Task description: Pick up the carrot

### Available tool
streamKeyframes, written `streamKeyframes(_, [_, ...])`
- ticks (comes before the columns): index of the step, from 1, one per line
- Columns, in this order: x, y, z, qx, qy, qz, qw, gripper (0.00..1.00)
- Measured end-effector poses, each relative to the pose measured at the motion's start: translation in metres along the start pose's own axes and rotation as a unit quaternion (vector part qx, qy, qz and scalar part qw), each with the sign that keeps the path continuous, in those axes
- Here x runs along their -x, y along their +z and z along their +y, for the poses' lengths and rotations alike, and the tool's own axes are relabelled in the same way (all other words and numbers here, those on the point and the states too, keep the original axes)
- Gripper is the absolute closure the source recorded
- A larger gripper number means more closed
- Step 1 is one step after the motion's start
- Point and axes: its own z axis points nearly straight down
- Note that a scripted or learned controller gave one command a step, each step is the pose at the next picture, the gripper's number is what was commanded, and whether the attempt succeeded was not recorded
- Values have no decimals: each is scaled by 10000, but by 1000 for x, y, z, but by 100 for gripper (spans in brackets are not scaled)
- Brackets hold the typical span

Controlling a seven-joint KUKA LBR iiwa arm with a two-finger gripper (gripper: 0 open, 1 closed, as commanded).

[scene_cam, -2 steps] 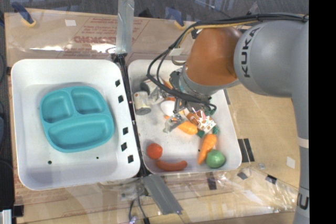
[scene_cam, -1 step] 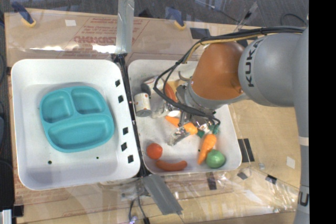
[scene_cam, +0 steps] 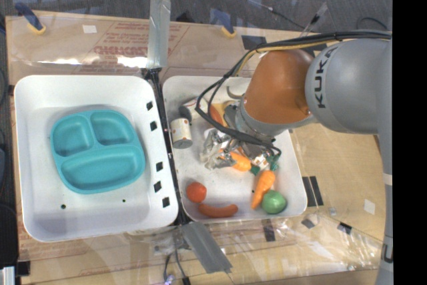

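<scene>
Counting the right bin (scene_cam: 299, 163): one carrot (scene_cam: 263, 186), one green ball (scene_cam: 273, 202), one tomato (scene_cam: 196, 192), one sausage (scene_cam: 217, 210), one small can (scene_cam: 181, 133), plus another orange piece (scene_cam: 240, 161) beside the claw (scene_cam: 219, 149). One teal divided plate (scene_cam: 98, 149) is seen in the left bin (scene_cam: 30, 143). Two bins are borne by the surface. The claw is lowered mid-bin; whether it is open or closed cannot be told. The carrot lies near it, toward the front right, touching the green ball.

Tight squeeze around the carrot (scene_cam: 263, 186): green ball (scene_cam: 273, 202) touching below, right bin's (scene_cam: 299, 183) right wall close, open floor leftward toward tomato (scene_cam: 196, 192).
</scene>
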Motion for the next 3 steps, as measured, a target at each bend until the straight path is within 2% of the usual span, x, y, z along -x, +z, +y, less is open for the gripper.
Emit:
streamKeyframes(1, [-17, -140, -49, -47, 381, -34, 9993, 100])
streamKeyframes(2, [-18, -134, -47, -12, 375, 4, 9993, 0])
streamKeyframes(3, [-79, 1, -23, 1, 1421, 15, 9898, 0])
